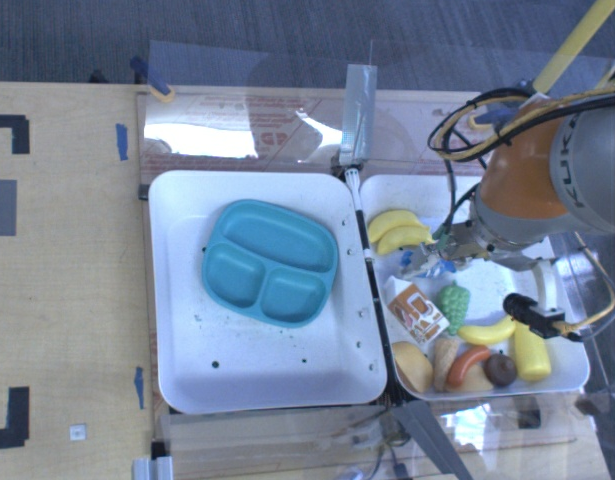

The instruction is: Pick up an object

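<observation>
The right bin [577, 373] holds toy food: a yellow banana [397, 230] at its back left, an orange-and-white carton [418, 310], a green broccoli piece [453, 302], another banana [490, 332], a yellow block [532, 355], a pale potato [413, 365], a sausage [465, 367] and a dark brown round piece [500, 370]. My gripper [434, 258] hangs low over the bin's back left, just right of the first banana and above the carton. A small blue-and-white item [415, 260] lies beside its tip.
The left bin [177, 298] carries a teal three-compartment plate [270, 262]. A metal post [358, 113] stands behind the divider between the bins. Cables [477, 118] loop above the orange wrist band [527, 173]. A black clamp [532, 315] juts over the right bin.
</observation>
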Robot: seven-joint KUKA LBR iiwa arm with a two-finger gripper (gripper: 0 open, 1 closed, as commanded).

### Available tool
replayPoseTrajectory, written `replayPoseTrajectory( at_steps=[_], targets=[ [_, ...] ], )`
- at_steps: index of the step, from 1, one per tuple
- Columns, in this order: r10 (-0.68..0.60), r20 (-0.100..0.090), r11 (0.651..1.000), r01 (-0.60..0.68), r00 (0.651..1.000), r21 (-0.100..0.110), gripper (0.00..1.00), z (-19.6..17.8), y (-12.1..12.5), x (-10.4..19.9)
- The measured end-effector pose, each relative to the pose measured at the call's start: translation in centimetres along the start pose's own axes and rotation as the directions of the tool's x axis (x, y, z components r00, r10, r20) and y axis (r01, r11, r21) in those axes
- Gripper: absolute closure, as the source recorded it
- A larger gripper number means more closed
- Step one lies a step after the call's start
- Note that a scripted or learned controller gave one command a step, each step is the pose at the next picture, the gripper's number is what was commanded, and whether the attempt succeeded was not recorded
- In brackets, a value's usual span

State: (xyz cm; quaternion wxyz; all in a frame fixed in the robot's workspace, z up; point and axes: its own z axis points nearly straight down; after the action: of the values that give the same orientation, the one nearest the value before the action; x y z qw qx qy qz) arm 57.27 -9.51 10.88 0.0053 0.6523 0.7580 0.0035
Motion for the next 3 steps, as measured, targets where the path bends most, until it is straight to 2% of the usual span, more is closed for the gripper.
replayPoseTrajectory(
  at_steps=[1,2,3],
  targets=[
    [-0.388,0.001,0.922,0.388,0.922,0.0,0.0,-0.2,0.5,-1.2],
    [-0.457,-0.003,0.89,0.457,0.89,0.003,0.0,2.2,3.7,-1.1],
    [-0.455,0.004,0.891,0.455,0.891,-0.005,1.0,0.9,4.0,-1.2]
  ],
)
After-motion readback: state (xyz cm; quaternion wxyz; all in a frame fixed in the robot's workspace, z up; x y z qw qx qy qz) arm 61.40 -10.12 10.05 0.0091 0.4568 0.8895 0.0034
